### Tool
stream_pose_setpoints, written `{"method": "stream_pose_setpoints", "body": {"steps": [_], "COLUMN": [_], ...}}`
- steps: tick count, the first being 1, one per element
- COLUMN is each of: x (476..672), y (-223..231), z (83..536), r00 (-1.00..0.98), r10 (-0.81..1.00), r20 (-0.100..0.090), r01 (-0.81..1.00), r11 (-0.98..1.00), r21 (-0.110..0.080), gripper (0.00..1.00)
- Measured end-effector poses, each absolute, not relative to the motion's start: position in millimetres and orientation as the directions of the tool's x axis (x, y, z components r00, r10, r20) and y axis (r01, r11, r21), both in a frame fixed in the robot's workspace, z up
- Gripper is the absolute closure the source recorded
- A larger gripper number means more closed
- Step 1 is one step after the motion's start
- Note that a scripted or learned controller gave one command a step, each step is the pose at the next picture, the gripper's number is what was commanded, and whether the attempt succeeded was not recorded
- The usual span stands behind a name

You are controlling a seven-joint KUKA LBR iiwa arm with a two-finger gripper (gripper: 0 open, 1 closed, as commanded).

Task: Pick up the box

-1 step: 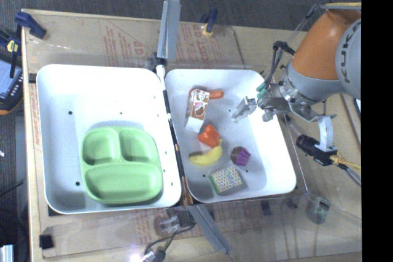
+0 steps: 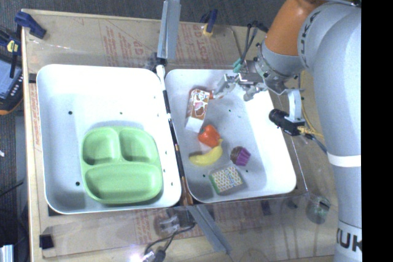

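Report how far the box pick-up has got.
Done: the gripper has reached over the right bin, near its top edge. In hand: nothing visibly; I can't tell the finger state. Left: the box lies flat on the bin floor just left of the gripper, so grasping and lifting remain.

Just beside the silvery metal gripper (image 2: 236, 84) lies a flat brown-and-white printed box (image 2: 198, 105), white at its lower end. Farther from the fingers sit an orange-red pepper (image 2: 209, 135), a yellow banana (image 2: 206, 157), a small purple cup (image 2: 241, 156) and a green speckled packet with pale edges (image 2: 226, 180). Farthest away, a light-green three-part plastic tray (image 2: 121, 165) rests in a white bin (image 2: 55, 101).
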State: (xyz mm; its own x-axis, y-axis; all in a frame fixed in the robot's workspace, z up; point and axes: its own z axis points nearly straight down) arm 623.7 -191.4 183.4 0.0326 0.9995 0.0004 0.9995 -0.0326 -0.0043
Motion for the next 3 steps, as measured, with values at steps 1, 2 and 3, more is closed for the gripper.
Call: {"method": "stream_pose_setpoints", "body": {"steps": [1, 2, 3], "x": [552.5, 573.7, 617.7], "y": [-165.9, -197.9, -201.0], "z": [90.0, 139.8, 173.6], "r00": [0.126, 0.09, 0.02], "r10": [0.992, 0.996, 1.0], "r20": [0.001, 0.001, 0.001], "r01": [0.992, 0.996, 1.0], "r11": [-0.126, -0.09, -0.02], "r21": [-0.007, -0.002, 0.0], "gripper": [0.0, 0.0, 0.0]}}
